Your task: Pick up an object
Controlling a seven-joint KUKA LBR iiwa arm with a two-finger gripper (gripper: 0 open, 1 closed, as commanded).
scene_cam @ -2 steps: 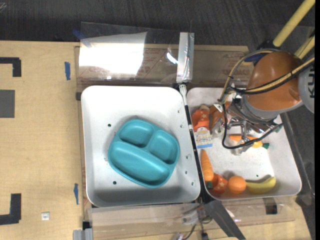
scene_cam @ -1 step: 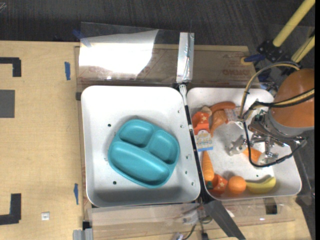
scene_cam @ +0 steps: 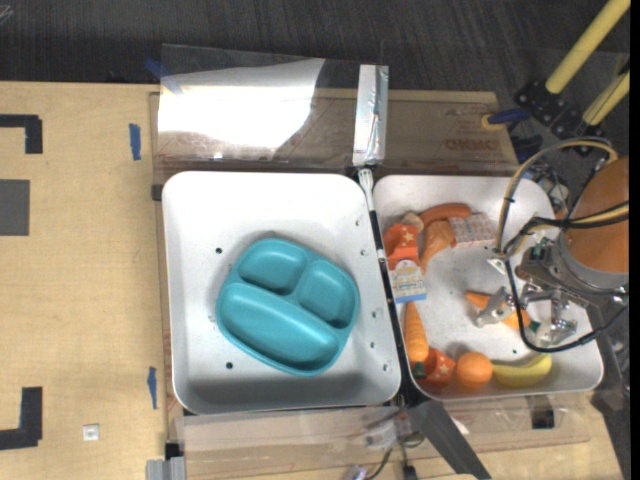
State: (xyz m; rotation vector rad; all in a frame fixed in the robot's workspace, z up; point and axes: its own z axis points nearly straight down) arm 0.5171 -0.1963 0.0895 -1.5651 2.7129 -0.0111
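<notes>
The right bin (scene_cam: 572, 368) holds several toy foods. A carrot (scene_cam: 416, 334) lies along its left wall, with a red piece (scene_cam: 438, 365), an orange (scene_cam: 474, 369) and a banana (scene_cam: 522, 370) by the front wall. At the back left are an orange carton (scene_cam: 403, 243), a bread piece (scene_cam: 437, 240), a sausage (scene_cam: 445, 212) and a pale packet (scene_cam: 472, 230). My gripper (scene_cam: 497, 311) is low in the middle of this bin, just above the banana. A small orange piece (scene_cam: 478, 296) lies right at its tip; whether they touch is unclear.
The left bin (scene_cam: 190, 228) holds a teal divided plate (scene_cam: 288, 303). A small white-and-blue box (scene_cam: 408, 284) rests against the divider between the bins. Black cables (scene_cam: 520, 268) loop around the wrist over the right bin. A clear sheet (scene_cam: 240, 108) lies behind the bins.
</notes>
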